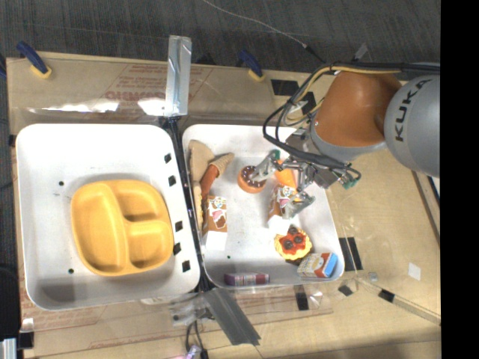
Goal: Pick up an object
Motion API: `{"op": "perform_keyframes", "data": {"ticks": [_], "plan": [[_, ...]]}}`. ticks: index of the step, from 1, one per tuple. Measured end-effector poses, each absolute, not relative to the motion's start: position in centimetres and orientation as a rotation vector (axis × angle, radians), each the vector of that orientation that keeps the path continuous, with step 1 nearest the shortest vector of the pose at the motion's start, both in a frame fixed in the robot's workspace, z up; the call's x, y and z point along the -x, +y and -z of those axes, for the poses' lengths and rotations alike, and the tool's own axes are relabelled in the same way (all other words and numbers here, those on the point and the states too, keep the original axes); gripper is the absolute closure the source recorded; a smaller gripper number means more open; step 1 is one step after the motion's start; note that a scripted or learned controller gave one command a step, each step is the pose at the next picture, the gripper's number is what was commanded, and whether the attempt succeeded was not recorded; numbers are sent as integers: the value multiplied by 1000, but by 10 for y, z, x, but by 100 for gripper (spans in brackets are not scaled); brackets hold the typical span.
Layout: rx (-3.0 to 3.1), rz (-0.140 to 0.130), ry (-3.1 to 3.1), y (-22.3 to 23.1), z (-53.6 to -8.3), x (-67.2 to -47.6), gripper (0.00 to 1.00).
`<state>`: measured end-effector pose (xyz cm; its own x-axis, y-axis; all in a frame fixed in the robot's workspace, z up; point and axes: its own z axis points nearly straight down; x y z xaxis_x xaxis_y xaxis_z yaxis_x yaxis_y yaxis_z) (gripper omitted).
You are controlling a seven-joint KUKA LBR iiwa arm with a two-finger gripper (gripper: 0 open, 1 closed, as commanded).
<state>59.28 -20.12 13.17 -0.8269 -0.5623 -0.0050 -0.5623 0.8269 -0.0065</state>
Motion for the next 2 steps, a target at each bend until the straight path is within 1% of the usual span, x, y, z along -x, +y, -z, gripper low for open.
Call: {"op": "perform_keyframes", "data": {"ticks": [1, 2], "plan": [[921, 10, 2974, -203, -103, -525, 0], [863, 11, 3005, -183, -99, -518, 0]]}}
